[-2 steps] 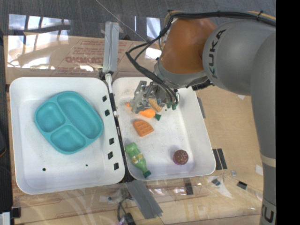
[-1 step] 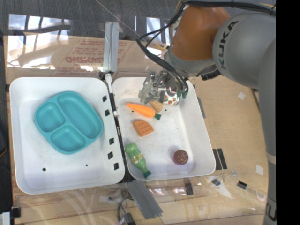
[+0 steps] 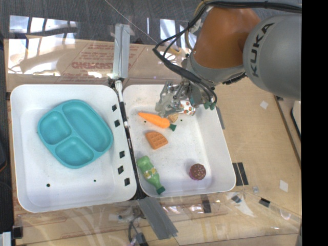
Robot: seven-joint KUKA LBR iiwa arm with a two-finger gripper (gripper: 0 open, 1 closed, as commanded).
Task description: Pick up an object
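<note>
Hovering end effector [image 3: 173, 105] above carrot [image 3: 154, 120]; waffle [image 3: 156, 140] beside

Grey arm [image 3: 256, 40] from the right, wrist bent downward

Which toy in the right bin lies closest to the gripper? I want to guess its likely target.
The orange carrot, lying just below the gripper. The waffle-like piece, green bottle and dark round toy lie farther down the bin.
</note>
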